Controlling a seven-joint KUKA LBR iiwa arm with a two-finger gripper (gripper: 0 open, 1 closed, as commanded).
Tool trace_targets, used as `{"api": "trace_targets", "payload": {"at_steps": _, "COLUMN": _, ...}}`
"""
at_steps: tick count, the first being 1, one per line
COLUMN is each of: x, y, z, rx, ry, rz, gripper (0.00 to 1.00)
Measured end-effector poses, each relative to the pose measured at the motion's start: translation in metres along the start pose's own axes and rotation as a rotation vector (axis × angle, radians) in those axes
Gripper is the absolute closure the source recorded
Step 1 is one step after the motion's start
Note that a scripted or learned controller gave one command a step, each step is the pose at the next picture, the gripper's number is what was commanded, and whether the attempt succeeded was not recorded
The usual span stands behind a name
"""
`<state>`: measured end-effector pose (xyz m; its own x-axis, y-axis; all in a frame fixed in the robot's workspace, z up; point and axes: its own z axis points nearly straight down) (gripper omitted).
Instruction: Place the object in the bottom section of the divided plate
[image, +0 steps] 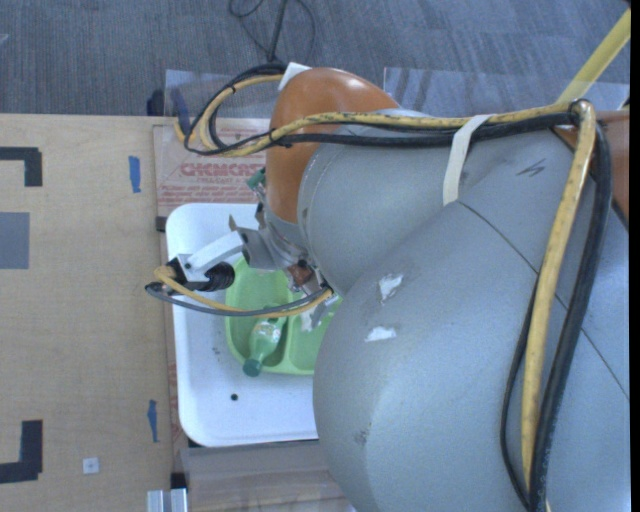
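Big grey arm (470, 300) fills the right and centre of the frame, orange band (320, 110) at the far centre above the wrist. Yellow and black cables (560, 250) run along the arm body and loop over the orange band at the far side. The wrist end points left and down toward a white bin (200, 400), with a white and black fitting (205, 262) and a yellow-black hose loop (190, 290) sticking out left over the bin's far part.

Jaws (285, 270): hidden in the wrist hardware and the arm, cannot tell open or closed, cannot tell if anything is in them.

Green divided plate (262, 300) lies in the white bin, its right part covered by the arm. A divider ridge shows on it; which section is which is hard to read from this slant. A small green bottle (262, 345) with a darker green cap lies tilted on the plate's near-left part, the cap end at or just over the plate's near-left rim. It lies apart from the wrist hardware, near side of it.

Small dark speck (234, 397) on the bin floor, near side of the plate.

Light wood worktop (80, 300) takes up the left, with black corner marks (28, 165) and blue tape bits (134, 173). Cardboard with red print (200, 170) sits just past the bin's far edge. Grey carpet floor (100, 50) runs along the far side.
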<state>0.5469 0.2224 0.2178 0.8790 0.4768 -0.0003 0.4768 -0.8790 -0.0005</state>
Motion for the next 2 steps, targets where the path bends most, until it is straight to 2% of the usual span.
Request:
{"api": "trace_targets", "payload": {"at_steps": 1, "x": 0.057, "y": 0.030, "z": 0.052, "rx": 0.001, "ry": 0.000, "rz": 0.068, "gripper": 0.00}}
{"api": "trace_targets", "payload": {"at_steps": 2, "x": 0.055, "y": 0.086, "z": -0.109, "rx": 0.000, "ry": -0.001, "rz": -0.046, "gripper": 0.00}}
